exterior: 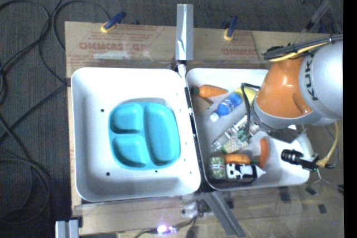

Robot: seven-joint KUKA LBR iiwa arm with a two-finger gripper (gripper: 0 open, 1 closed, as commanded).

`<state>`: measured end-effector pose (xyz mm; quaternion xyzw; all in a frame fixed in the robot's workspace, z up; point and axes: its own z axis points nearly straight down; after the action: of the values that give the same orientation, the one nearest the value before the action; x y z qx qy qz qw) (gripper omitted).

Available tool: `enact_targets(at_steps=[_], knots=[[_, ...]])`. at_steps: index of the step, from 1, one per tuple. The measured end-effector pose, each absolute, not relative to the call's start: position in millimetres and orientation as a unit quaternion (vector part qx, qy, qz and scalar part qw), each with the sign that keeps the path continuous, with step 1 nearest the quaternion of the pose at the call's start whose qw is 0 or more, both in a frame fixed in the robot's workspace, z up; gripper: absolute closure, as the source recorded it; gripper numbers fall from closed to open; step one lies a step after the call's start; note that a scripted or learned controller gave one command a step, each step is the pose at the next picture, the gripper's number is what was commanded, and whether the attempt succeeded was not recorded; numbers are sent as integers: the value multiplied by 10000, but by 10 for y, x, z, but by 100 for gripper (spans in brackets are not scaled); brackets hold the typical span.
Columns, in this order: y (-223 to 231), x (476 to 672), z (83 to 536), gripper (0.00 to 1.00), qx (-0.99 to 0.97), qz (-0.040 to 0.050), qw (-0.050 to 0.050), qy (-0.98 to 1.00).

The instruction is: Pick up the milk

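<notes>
I see the milk (pixel 241 172) lying at the right bin's (pixel 290 178) near edge, beside a carrot (pixel 237 158). My arm (pixel 295 92) reaches in from the right, and its end effector (pixel 233 139) hangs low just above; I cannot tell its opening.

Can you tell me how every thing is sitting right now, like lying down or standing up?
blue tray: lying flat in the left bin.
carrot: lying down at the far end of the right bin.
bottle: lying on its side beside the carrot.
milk: lying down at the near wall.
green packet: lying beside the milk.
arm: hanging over the right bin.
pincer: low among the things; grip unclear.
</notes>
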<state>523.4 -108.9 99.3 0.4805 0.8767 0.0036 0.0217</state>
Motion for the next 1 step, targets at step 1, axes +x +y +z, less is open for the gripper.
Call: enact_targets(at_steps=[1], knots=[[-879, 5745, 1838, 0, 4329, 6, 4, 9015]])
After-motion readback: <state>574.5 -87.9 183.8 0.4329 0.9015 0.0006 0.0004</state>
